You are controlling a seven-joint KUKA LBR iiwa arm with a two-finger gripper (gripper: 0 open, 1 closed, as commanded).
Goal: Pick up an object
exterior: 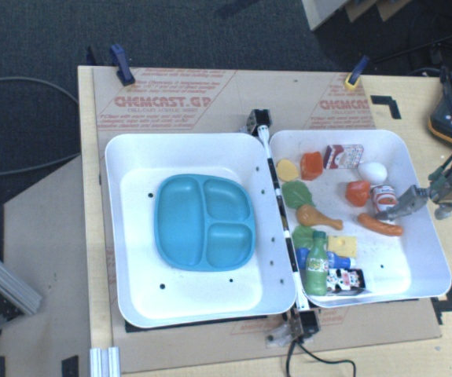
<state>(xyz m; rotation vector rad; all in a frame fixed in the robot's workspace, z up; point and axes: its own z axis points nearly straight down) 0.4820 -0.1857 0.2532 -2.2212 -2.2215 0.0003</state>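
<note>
We're only just getting going: the gripper [411,200] is hanging by the soup can [383,198] in the right bin [422,246], can't tell its jaws, nothing lifted.

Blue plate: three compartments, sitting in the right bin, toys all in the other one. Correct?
Not quite. The camera view shows the blue plate in the left bin, not the right. It does have three compartments, and the toys are all in the other bin.

Bright, even overhead light, soft shadows, mild glare on the white bins [186,151], perhaps slightly soft focus.
</note>
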